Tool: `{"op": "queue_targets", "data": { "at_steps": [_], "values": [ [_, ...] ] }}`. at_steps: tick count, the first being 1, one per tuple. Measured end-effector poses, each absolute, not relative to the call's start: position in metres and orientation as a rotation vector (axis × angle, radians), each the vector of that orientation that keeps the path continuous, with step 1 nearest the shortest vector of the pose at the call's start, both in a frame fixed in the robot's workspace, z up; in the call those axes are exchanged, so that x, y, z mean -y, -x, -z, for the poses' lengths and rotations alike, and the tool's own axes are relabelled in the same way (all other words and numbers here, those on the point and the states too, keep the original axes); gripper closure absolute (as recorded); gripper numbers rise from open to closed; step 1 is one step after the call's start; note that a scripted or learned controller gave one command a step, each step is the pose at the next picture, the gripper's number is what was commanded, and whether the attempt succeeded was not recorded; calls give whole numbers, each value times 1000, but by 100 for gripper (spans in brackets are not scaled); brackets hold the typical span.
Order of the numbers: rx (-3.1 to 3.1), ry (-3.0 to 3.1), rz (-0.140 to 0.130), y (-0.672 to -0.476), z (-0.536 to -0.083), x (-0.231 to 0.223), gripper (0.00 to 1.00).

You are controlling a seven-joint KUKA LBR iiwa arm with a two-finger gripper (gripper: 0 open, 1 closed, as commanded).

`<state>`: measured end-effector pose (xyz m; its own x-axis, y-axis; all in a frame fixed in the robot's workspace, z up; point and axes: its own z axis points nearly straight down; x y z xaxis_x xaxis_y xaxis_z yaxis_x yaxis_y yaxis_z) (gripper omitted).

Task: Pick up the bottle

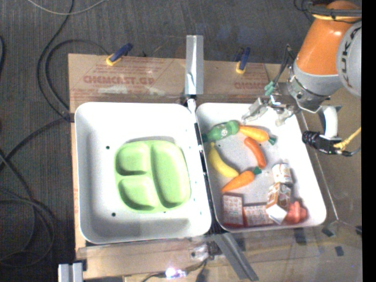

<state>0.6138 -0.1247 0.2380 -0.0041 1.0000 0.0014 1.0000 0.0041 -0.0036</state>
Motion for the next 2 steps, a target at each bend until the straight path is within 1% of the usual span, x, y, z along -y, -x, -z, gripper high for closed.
{"op": "queue_targets", "data": {
  "at_steps": [1, 2],
  "values": [
    [2265, 2173, -2, -589, -103, 137, 0],
    [2037, 2391, -6, -656, -127, 159, 0]
  ]
}}
